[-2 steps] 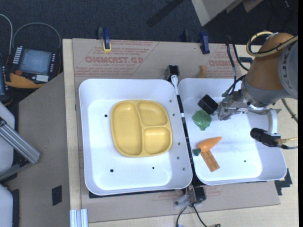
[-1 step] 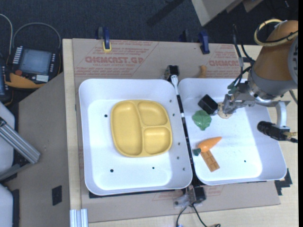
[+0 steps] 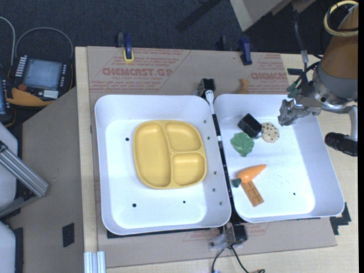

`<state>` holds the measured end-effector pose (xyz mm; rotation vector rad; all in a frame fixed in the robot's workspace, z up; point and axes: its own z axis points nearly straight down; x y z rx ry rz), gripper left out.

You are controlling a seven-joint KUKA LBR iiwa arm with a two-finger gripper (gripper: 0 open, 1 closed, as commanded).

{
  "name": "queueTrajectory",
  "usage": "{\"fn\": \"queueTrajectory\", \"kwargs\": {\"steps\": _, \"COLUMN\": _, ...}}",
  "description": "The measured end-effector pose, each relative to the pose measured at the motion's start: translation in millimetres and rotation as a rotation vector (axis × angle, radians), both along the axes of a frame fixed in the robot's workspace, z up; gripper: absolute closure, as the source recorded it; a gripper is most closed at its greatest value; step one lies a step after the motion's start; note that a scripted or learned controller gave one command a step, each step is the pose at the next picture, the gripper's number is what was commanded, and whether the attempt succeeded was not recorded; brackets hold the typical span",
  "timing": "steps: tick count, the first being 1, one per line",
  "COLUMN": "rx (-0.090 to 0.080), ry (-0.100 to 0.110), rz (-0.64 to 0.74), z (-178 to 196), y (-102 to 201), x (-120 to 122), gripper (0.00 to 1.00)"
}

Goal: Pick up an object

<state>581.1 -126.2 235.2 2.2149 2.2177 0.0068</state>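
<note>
Camera view: end effector (image 3: pixel 289 114), grip state indiscernible, hovered just right of the speckled cookie (image 3: pixel 270 132) in the right bin (image 3: pixel 318 175).

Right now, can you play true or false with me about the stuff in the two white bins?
1. The yellow divided plate lies in the left bin. True.
2. The toy carrot is in the left bin too. False: it lies in the right bin.
3. The end effector is holding the carrot. False: it is over the upper right part of the right bin, apart from the carrot.
4. The speckled cookie sits just beside the black block. True.
5. The green leafy toy lies above the carrot in the picture. True.
</note>
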Motion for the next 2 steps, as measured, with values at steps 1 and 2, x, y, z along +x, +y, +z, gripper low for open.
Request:
{"fn": "queueTrajectory", "kwargs": {"steps": 1, "rx": 0.001, "ry": 0.006, "rz": 0.0, "z": -2, "y": 0, "x": 1, "gripper": 1.0}}
{"fn": "queueTrajectory", "kwargs": {"steps": 2, "rx": 0.002, "ry": 0.007, "rz": 0.003, "z": -8, "y": 45, "x": 12, "gripper": 1.0}}
